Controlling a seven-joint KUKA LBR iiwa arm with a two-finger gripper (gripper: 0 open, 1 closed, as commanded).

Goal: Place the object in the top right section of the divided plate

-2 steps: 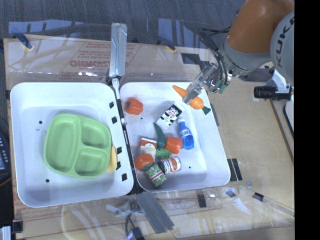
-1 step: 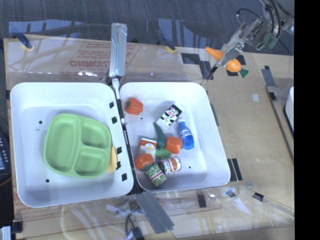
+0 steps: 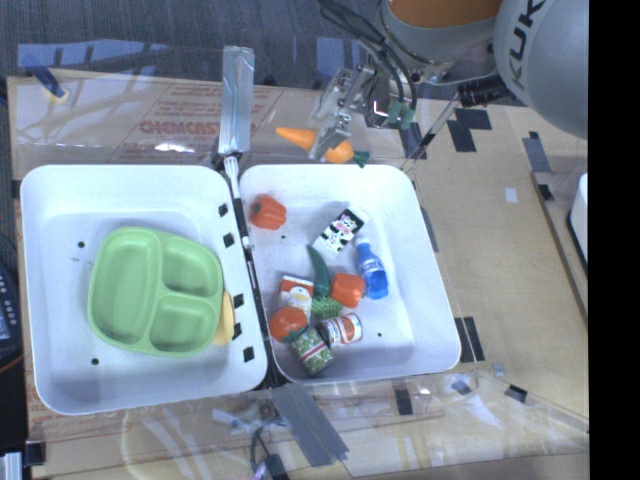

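Hanging above the far rim of the right bin (image 3: 425, 258), the gripper (image 3: 338, 128) appears closed on a toy carrot (image 3: 312, 140) (small, light, rigid plastic, likely slick; gripping mid-body suits it best). Left of that bin, the green plate (image 3: 155, 290) waits, well apart from the carrot.

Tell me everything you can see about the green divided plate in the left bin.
The green divided plate is light green and looks like smooth plastic, with rounded corners and a raised rim. Ridges split it into three sections: one large at the left, two smaller at the right. All three hold nothing. It lies flat, slightly turned, on the floor of the left bin. A yellow object sits against its right edge.
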